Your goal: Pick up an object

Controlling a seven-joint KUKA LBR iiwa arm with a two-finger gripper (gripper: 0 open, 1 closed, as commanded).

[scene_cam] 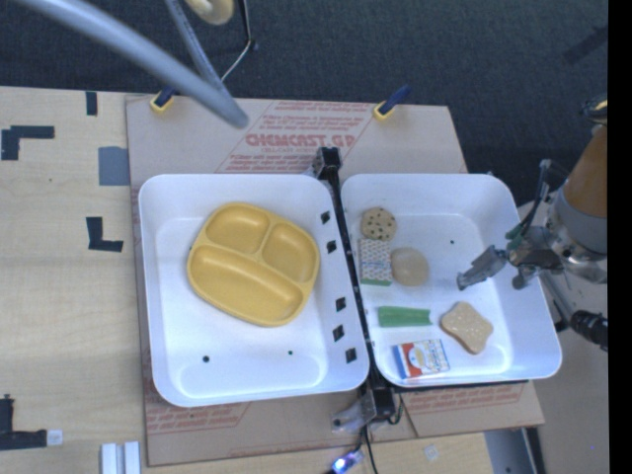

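Tan, rough-edged toast slice [466, 326] lies flat in the right bin [494, 194], near its right wall. We note the dark pincer [481, 269] just above it; whether spread or pressed together, we cannot tell. Nearby: round beige bun [409, 266], speckled cookie [377, 224], green strip [404, 316], printed carton [421, 357]. Left bin [158, 265] carries a glossy yellow divided tray [254, 263].
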